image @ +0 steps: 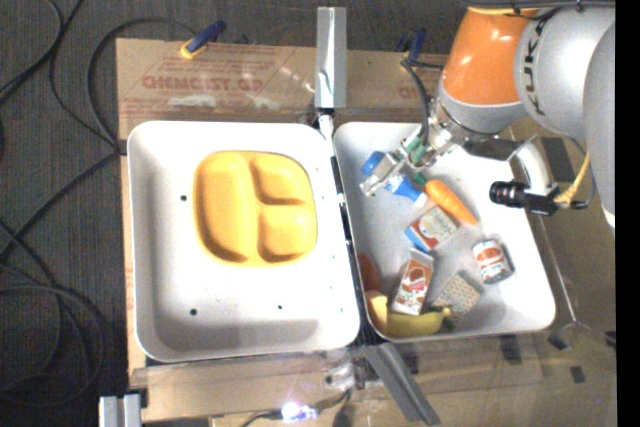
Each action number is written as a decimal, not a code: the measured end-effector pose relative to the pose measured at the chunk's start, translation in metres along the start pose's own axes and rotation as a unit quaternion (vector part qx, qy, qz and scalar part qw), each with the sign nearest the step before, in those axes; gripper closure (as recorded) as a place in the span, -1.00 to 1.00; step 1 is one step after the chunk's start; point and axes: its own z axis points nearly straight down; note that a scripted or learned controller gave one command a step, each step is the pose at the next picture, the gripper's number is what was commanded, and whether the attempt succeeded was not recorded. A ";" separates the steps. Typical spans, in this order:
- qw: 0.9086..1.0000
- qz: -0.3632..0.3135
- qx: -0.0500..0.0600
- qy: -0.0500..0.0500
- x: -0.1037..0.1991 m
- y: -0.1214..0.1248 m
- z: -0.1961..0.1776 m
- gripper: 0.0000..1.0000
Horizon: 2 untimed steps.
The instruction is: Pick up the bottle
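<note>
The bottle [383,172] lies in the right bin [540,315], near its top edge. The gripper [415,155] is right beside it; I cannot tell its grip. Squeeze the bottle's middle, then lift slowly.

Yellow divided tray [256,205] sits in the middle of the left bin [150,315], three compartments showing. Over in the right bin [540,310], everything reads off the carrot [451,201]: a small carton [433,229] lies just below it, a red and white can [492,261] lower right of it, a taller carton [413,286] further down, and a banana [410,320] at the near wall, well below the carrot. Beside that taller carton rests a speckled packet [457,292].
</note>
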 end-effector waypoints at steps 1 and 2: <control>1.000 0.005 0.000 0.000 0.002 -0.031 0.000 -1.00; 1.000 0.009 0.000 0.000 -0.028 -0.018 0.088 -1.00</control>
